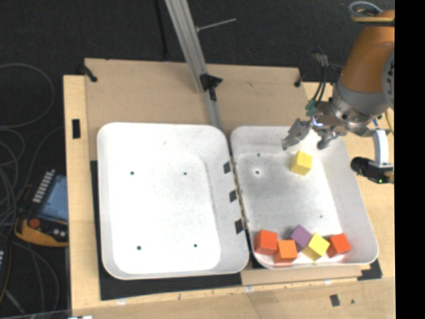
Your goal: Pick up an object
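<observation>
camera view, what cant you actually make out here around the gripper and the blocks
- Gripper: whether the yellow block under it hangs or lies in the right bin; no side view.
- Arm: upper part cut off by the right edge.
- Block cluster: which blocks touch or overlap; too small, tightly packed.

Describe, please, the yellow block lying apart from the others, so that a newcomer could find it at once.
Look in the right-hand bin, at its far end. A lone yellow block lies there just below the pincer. The other yellow block sits crowded among orange and purple ones at the near edge.
</observation>
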`<act>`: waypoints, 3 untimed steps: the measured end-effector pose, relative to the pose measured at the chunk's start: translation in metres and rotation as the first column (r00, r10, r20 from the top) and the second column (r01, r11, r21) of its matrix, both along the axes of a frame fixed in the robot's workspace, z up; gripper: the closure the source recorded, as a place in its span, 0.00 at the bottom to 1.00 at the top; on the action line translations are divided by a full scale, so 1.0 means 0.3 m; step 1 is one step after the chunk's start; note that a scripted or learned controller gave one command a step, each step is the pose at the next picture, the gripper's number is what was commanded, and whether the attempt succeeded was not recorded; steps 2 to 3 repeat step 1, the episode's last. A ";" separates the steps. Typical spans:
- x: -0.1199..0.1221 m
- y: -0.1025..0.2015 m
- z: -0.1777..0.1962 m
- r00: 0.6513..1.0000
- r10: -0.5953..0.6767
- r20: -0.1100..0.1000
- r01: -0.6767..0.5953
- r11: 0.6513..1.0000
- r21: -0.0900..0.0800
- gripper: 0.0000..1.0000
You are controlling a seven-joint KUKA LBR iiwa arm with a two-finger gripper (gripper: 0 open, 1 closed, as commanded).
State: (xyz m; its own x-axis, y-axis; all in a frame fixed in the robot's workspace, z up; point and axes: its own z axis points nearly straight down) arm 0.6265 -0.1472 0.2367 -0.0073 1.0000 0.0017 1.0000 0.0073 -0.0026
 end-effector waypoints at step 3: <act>-0.086 -0.113 0.087 1.000 -0.009 0.004 0.010 1.000 -0.004 0.00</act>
